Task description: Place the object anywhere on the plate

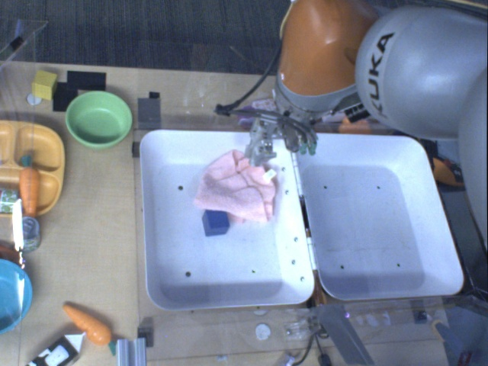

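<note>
Nearest to us, along the bottom edge, an orange carrot lies on the tan bench beside a blue plate that the left edge cuts off. In the left white bin we see the task's things: a crumpled pink cloth, soft and creased, near the bin's upper right, and a small dark-blue block touching the cloth's lower left edge. We find the gripper just over the cloth's top edge, close to the wall between the bins; its metal tips are small and tangled with cables, so we cannot tell how they stand. The grey arm with its glossy orange band hides the bench behind it. Left of the bins sit a green bowl and a yellow divided tray holding another carrot. The right bin is smooth white plastic.
</note>
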Available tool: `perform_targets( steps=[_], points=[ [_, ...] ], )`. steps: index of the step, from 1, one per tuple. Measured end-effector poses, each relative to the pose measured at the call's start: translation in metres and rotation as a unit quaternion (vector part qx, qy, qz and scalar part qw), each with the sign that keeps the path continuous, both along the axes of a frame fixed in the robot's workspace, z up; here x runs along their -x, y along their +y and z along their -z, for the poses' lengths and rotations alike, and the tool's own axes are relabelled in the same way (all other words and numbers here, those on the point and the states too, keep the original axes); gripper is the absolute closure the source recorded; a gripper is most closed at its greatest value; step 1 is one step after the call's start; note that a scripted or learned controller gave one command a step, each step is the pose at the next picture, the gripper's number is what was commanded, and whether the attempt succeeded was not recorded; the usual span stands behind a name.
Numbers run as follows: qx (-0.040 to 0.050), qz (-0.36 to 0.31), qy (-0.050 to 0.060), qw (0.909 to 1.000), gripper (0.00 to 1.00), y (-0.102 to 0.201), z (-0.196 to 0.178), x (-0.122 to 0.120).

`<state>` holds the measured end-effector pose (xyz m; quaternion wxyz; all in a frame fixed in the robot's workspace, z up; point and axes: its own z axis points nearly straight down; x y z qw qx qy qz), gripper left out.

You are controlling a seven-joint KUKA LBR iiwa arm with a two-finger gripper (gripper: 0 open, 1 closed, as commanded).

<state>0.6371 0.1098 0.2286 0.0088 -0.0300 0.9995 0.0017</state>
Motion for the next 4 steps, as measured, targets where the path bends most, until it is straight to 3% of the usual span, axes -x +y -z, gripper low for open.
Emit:
perform_targets(
  steps=[1,2,3,4],
  points=[
    [0.0006,-0.037,0.005,0.9993,1.00,0.047,0.070,0.002],
    [-0.0016,0.133,0.006,0.9911,1.00,0.108,0.085,0.044],
    [-0.0008,0.061,0.004,0.9981,1.00,0.049,0.044,0.063],
    [-0.0033,0.255,0.006,0.9669,1.00,0.111,0.045,0.078]
  ],
)
